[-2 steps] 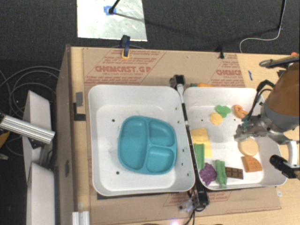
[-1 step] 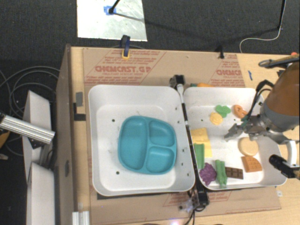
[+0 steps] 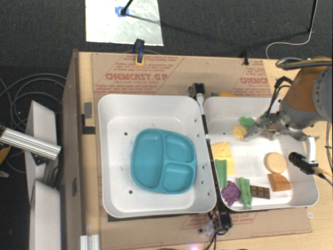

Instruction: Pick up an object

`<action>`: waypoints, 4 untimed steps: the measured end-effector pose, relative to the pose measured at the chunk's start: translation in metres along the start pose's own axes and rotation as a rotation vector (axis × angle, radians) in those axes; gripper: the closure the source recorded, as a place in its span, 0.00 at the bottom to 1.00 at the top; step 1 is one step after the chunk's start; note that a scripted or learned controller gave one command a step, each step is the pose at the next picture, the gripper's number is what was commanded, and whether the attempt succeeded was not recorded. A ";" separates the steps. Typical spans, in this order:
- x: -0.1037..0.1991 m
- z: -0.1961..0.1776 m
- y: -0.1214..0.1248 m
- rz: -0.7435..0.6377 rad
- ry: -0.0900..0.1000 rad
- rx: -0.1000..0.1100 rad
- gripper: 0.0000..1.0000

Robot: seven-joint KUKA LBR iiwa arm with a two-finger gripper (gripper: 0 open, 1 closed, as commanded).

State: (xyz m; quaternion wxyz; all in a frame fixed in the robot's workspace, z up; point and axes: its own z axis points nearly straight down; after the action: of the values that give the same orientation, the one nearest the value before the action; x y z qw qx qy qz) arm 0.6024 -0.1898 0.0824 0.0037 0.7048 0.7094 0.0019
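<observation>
The right bin point(image 3: 310, 196) holds several toy foods. A small green piece point(image 3: 246, 122) and a yellow piece point(image 3: 239, 133) lie near its back left. My gripper point(image 3: 258, 128) reaches in from the right and hangs low just right of those two pieces, close to or touching them. Nearer the front lie a yellow cheese wedge point(image 3: 221, 150), a green strip point(image 3: 221, 172), purple grapes point(image 3: 231, 192), a green vegetable point(image 3: 244, 190), a brown chocolate bar point(image 3: 259, 192), a round bun point(image 3: 276, 162) and a toast slice point(image 3: 279, 182).
The left bin point(image 3: 112, 139) holds a blue divided plate point(image 3: 163, 161). A black divider point(image 3: 206, 139) runs between the bins. The grey arm with its orange band point(image 3: 304, 95) crosses the right bin's back right corner. A cardboard sheet point(image 3: 156, 72) lies behind the bins.
</observation>
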 end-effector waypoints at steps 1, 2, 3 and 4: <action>-0.016 -0.004 0.065 0.000 0.002 0.004 0.00; 0.010 -0.003 0.067 0.001 0.001 0.005 0.00; 0.004 -0.003 0.058 0.005 0.001 0.004 0.00; 0.003 -0.022 0.065 -0.001 -0.005 -0.014 1.00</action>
State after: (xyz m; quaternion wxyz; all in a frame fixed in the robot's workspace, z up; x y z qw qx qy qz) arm 0.6668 -0.1862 0.1048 0.0104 0.7046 0.7095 0.0053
